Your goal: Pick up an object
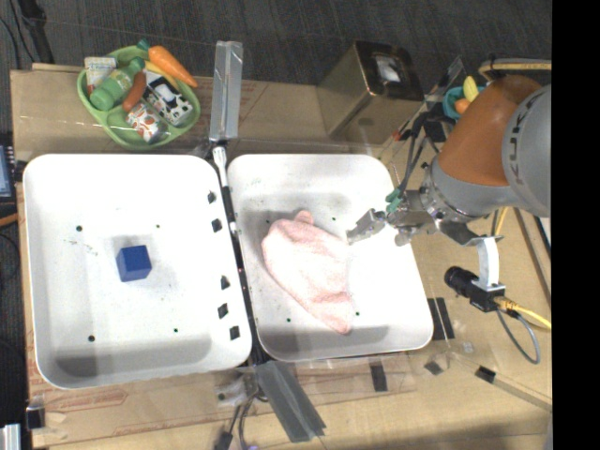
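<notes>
Cloth [307, 268], pink and crumpled just left of the jaws [364, 229], looks soft, light; pinch a raised fold; jaws' state unclear.

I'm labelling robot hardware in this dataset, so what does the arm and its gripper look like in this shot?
The arm is a rounded grey body with a broad orange band above the wrist. Thin dark cables run along the wrist, with a small green part beside them. The gripper is slim, grey metal, tapering toward the pink cloth in the right bin.
</notes>
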Action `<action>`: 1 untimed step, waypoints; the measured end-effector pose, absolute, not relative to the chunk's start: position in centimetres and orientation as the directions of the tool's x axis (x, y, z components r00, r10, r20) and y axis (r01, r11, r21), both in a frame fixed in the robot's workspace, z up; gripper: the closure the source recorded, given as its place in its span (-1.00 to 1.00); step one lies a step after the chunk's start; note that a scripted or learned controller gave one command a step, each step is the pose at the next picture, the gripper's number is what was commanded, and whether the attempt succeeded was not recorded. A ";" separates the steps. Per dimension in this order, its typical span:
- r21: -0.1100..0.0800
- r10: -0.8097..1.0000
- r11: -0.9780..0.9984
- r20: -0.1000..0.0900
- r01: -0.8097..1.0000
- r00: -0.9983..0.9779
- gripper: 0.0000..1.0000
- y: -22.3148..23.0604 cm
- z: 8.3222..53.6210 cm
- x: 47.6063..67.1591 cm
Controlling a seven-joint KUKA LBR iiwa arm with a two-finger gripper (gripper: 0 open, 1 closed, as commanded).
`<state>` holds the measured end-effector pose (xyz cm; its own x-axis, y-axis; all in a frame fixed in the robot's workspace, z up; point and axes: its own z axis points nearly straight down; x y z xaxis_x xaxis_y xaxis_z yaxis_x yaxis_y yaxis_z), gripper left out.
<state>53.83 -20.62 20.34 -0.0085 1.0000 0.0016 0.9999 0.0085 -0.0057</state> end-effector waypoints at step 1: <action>-0.001 0.989 -0.151 0.001 0.989 0.151 -1.00 -17.4 9.3 59.1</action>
